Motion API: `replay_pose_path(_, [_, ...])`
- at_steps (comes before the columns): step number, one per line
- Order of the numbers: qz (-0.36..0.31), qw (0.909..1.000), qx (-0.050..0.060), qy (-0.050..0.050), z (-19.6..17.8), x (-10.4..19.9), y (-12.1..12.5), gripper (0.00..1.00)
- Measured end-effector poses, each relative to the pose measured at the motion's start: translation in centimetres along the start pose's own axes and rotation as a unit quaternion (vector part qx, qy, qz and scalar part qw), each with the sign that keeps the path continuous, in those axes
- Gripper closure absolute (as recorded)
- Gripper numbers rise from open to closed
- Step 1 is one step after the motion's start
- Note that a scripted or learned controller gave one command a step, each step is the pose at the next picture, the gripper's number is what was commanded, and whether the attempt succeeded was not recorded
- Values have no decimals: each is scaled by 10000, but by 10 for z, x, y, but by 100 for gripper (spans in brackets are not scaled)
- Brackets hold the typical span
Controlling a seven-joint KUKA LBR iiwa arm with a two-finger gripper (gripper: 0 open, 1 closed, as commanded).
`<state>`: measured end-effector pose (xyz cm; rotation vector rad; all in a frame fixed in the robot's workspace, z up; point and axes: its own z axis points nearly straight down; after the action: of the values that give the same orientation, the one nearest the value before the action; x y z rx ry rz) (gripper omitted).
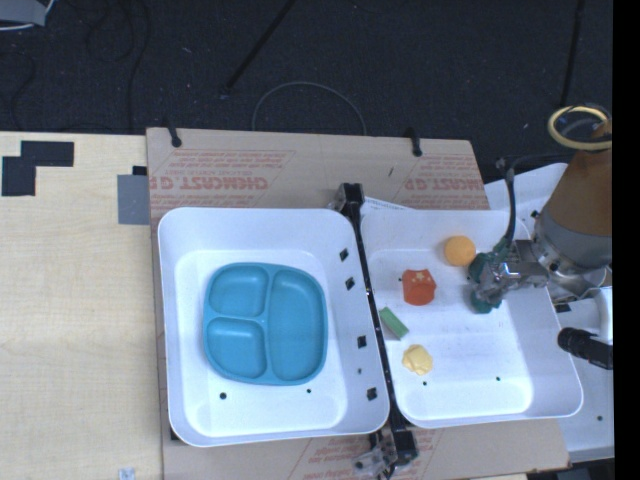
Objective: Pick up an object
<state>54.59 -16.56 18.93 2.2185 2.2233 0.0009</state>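
Bins of white plastic are seen side by side on a cardboard sheet [300, 168] that covers the bench. In the left bin [180, 238] a blue plate [266, 322] with three compartments is laid flat, near the middle. In the right bin [540, 393] four small things are spread out. An orange ball [459, 250] is placed toward 12 o'clock of that bin, and a red block [419, 287] is found near the centre, at about 7 o'clock from the ball. A small green piece [393, 322] lies at 8 o'clock of the bin, close to the divider [368, 308] between the two bins, and a yellow lump [417, 359] is seen at 6 o'clock, well apart from the ball. The arm [585, 208] is brought in from 3 o'clock, and the gripper [486, 286] is lowered over the bin floor just at 4 o'clock from the orange ball, near it but not clearly touching. Its teal tip is seen, yet from this slanted view it cannot be told how the gripper is set. Nothing is seen held by it; all four things rest on the bin floor.
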Motion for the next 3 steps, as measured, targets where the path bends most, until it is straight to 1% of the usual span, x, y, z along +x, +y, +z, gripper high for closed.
replay_pose_path(1, [8,10000,-5,-2,-46,-1,-7,100])
replay_pose_path(2, [-15,10000,18,15,-53,58,-8,100])
replay_pose_path(3, [-8,10000,28,15,-40,109,-14,100])
